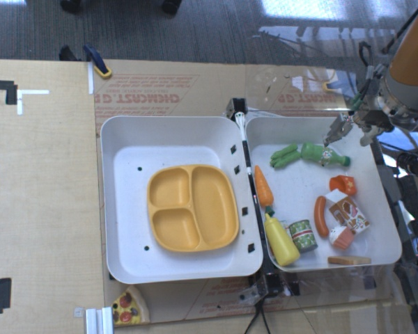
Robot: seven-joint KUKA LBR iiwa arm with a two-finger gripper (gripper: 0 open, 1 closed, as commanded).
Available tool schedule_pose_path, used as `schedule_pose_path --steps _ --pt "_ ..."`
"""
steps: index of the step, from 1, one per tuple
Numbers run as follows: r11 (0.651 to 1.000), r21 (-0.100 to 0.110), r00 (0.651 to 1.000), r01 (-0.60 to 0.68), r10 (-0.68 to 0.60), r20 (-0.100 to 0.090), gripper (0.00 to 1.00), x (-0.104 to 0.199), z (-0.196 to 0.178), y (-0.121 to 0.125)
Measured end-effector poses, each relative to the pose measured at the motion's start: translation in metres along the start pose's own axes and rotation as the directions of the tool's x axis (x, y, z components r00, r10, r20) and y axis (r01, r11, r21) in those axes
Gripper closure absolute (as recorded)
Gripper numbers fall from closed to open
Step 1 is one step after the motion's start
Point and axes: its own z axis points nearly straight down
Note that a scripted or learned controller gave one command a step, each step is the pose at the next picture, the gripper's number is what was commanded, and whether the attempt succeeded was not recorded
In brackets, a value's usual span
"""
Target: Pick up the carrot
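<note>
orange carrot (263, 186) at right bin's (380, 184) nine o'clock wall, gripper (345, 126) at one o'clock, jaw state impossible to tell; risks clipping wall or nudging yellow bottle (279, 240).

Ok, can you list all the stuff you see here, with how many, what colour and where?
bins: two, white, side by side on the bench
divided plate: one, yellow, left bin
carrot: one, orange, right bin, by its left wall
green toy: one, right bin, top
mustard bottle: one, yellow, right bin, bottom left
small can: one, green label, beside the bottle
sausage: one, red-orange, right bin
pizza slice toy: one, bench, below left bin
pincer: one, grey, above the right bin's top edge
</note>
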Motion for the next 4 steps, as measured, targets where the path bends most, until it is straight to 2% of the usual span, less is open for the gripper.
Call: schedule_pose_path --steps 1,2,3,4 --pt "0.903 -0.002 0.903 -0.430 0.430 0.001 0.00 0.066 -0.085 -0.037" --pt "0.620 0.000 0.620 -0.784 0.784 0.003 0.00 0.091 -0.085 -0.029" --pt "0.242 -0.001 0.242 -0.970 0.970 -0.001 0.00 0.119 -0.096 -0.028" --pt "0.621 0.000 0.621 -0.784 0.784 0.002 0.00 0.131 -0.249 0.015"
